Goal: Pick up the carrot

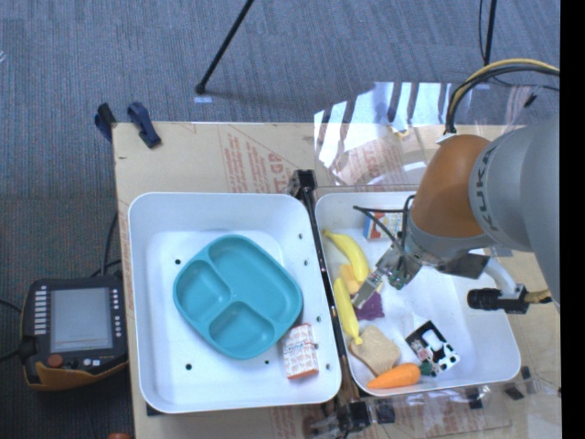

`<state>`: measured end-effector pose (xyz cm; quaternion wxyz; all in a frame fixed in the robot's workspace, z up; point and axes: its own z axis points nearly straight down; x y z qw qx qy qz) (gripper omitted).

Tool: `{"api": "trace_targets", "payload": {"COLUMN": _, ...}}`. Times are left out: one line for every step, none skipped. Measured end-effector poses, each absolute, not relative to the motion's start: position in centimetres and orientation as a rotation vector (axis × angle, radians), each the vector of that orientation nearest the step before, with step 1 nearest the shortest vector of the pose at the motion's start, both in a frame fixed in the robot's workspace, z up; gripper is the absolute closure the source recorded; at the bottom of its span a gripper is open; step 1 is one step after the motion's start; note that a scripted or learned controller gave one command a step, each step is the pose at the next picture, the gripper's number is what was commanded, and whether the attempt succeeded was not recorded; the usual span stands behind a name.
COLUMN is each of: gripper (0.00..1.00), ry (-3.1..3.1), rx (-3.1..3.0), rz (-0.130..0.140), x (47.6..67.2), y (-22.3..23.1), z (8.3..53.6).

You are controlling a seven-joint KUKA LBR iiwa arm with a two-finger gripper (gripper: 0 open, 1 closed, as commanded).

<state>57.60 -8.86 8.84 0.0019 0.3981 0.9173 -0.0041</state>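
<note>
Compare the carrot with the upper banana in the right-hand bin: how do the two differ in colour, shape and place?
The carrot is orange; the upper banana is yellow. The carrot is a short taper lying nearly level across the view; the banana is a longer curve running on a slant. The carrot lies at the bin's near edge, beside the bread slice; the banana lies further up, by the bin's left wall. Both lie loose in the right bin, untouched by the gripper.
</note>
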Motion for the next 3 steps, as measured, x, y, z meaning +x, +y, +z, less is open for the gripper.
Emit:
{"api": "trace_targets", "payload": {"gripper": 0.00, "ry": 2.769, "rx": 1.479, "rz": -0.003, "x": 61.2, "y": -9.0, "z": 8.8}}
{"api": "trace_targets", "payload": {"gripper": 0.00, "ry": 2.647, "rx": 1.689, "rz": -0.005, "x": 57.2, "y": -9.0, "z": 8.8}}
{"api": "trace_targets", "payload": {"gripper": 0.00, "ry": 2.493, "rx": 1.918, "rz": -0.003, "x": 56.5, "y": -9.0, "z": 8.7}}
